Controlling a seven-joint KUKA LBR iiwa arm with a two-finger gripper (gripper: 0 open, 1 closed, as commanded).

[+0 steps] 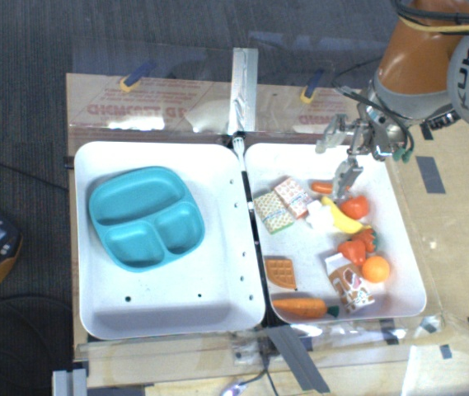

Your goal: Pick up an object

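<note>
Gripper (345,184) low over right bin (399,221), jaw state impossible to tell, above red tomato (356,207) and yellow banana (343,219). Toys packed close; likely to nudge neighbours or pinch two, then slip.

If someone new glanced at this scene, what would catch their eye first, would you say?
Probably the turquoise divided tray alone in the left bin. Next, the bright toy food crowding the right bin: an orange, a carrot, a waffle. The gripper hangs over that bin's far side.
</note>
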